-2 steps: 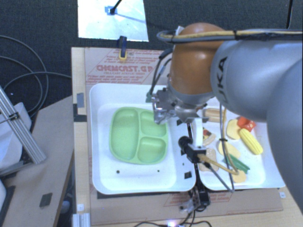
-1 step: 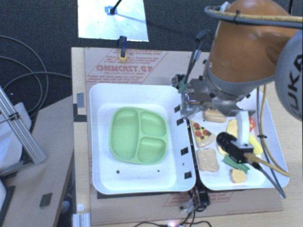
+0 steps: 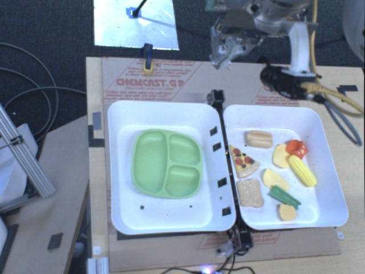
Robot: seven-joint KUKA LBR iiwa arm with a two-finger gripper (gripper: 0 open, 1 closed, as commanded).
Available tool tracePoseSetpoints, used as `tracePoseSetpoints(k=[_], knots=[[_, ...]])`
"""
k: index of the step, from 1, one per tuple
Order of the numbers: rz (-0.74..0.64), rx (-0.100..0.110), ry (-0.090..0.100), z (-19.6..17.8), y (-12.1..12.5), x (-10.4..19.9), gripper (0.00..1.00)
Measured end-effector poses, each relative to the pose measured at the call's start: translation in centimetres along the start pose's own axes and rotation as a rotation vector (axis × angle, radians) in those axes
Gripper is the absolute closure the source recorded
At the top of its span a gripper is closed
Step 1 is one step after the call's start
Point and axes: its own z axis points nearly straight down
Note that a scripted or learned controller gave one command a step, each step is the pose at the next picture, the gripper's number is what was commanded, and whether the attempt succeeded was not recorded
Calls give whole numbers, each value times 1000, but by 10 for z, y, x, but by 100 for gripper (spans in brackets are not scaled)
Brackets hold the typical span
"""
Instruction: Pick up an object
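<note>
My gripper hangs high above the bench, beyond the far edge of the bins and over the cardboard sheet, well away from every object. The right bin holds several toy foods: a hot dog bun, a pizza slice, a red tomato piece, a corn cob, a green bean pod, a toast square and some yellow pieces. The left bin carries a green divided plate.
A black clip divider runs between the two bins. A yellow and blue clamp sits at the cardboard's far edge. Cables and an aluminium bar lie to the left; yellow hoses trail at the right.
</note>
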Motion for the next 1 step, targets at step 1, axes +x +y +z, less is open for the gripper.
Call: tracePoseSetpoints(k=[1], knots=[[-7,21,-2,-2,-73,79,100]])
